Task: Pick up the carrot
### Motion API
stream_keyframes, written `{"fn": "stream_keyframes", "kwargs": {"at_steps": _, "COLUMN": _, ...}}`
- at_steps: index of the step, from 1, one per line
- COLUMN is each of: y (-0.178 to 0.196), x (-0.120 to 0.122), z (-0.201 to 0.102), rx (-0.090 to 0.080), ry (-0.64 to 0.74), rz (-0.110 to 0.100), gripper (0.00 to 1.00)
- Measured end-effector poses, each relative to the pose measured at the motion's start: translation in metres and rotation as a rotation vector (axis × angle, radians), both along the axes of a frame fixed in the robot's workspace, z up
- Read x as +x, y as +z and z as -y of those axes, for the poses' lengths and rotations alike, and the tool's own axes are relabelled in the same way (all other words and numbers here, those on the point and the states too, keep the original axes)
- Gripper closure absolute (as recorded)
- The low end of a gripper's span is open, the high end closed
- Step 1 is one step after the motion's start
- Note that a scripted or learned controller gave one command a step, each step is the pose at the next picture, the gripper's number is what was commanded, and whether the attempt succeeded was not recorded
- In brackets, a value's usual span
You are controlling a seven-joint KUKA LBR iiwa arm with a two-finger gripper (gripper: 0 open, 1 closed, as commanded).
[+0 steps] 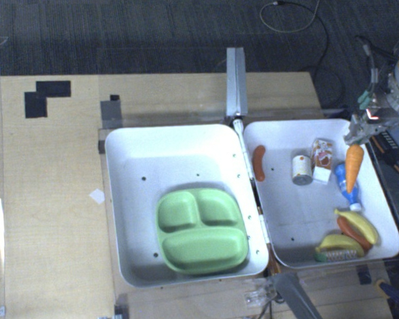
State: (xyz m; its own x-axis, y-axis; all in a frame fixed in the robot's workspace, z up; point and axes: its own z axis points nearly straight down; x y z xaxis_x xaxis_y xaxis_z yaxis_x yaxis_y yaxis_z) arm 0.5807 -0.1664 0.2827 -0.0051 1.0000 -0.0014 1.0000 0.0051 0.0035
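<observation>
The carrot point(353, 167) is orange and tapered, wide end up, near the right wall of the right bin point(285, 211). Its narrow end overlaps a blue bottle point(343, 181). My gripper point(362, 131) is at the bin's far right corner, directly above the carrot's wide end and very close to it. The view does not let me tell whether the two touch or whether the carrot is off the bin floor.
The right bin also holds a red sausage point(259, 163), a small can point(300, 169), a packet point(322, 153), a white block point(322, 175) and a banana point(359, 224) with other toy food at the near right. A green divided plate point(202, 230) lies in the left bin point(138, 160).
</observation>
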Motion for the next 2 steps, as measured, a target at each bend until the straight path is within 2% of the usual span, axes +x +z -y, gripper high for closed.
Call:
{"fn": "stream_keyframes", "kwargs": {"at_steps": 1, "y": -0.117, "x": 0.060, "z": 0.039, "rx": 0.000, "ry": 0.041, "rz": 0.000, "gripper": 0.00}}
{"fn": "stream_keyframes", "kwargs": {"at_steps": 2, "y": -0.160, "x": 0.066, "z": 0.040, "rx": -0.007, "ry": 0.053, "rz": 0.024, "gripper": 0.00}}
